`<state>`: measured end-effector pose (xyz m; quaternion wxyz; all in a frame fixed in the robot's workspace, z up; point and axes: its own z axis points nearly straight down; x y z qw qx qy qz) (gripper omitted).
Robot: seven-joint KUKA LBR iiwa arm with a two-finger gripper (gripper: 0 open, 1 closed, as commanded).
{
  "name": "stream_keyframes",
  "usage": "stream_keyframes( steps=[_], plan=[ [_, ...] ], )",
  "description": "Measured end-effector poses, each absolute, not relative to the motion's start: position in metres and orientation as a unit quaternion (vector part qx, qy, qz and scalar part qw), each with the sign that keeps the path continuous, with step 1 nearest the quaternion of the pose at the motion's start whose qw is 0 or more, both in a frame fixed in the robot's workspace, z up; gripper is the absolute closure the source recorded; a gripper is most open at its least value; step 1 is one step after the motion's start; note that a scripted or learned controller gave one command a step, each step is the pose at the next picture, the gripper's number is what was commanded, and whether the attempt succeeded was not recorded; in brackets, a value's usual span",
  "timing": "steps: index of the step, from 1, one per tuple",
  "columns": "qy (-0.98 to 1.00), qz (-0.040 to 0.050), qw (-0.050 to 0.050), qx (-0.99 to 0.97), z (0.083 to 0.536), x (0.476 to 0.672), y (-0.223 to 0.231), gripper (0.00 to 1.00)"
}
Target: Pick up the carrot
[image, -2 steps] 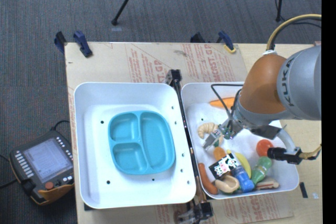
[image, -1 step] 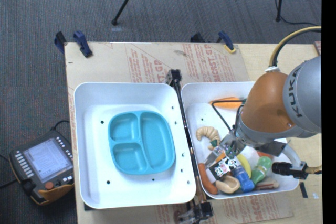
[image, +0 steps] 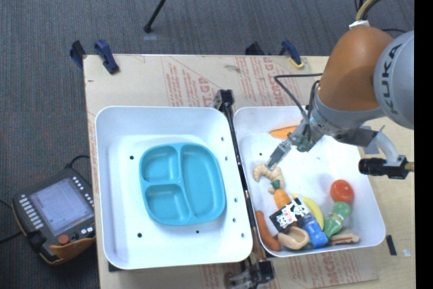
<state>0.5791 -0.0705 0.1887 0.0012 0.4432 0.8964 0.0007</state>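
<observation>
The right white bin point(image: 365, 176) holds a small orange carrot point(image: 281, 198) at lower centre among toy foods. The gripper point(image: 277, 158) hovers above it, jaw state unclear. The left white bin point(image: 111, 179) holds a blue divided plate point(image: 181, 183).

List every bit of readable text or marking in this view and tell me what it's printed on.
"KUKA": on the grey arm housing, running vertically along it.
Red printed lettering on the cardboard sheet under the bins: shown reversed and too blurred to read.
Screen and buttons of the teach pendant on the floor: too small to read.
Black-and-white patterned block in the right bin: a pattern, no legible text.
</observation>
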Motion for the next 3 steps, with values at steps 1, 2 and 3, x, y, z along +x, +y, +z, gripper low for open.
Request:
stream_keyframes(
  steps=[1,2,3],
  plan=[
    [0.825,-0.0002,-0.001,0.565,0.103,0.509,-0.093,0.00],
    [0.791,0.0000,-0.001,0.612,0.087,0.522,-0.087,0.00],
    [0.790,0.0001,-0.001,0.613,0.097,0.522,-0.088,1.00]
  ],
)
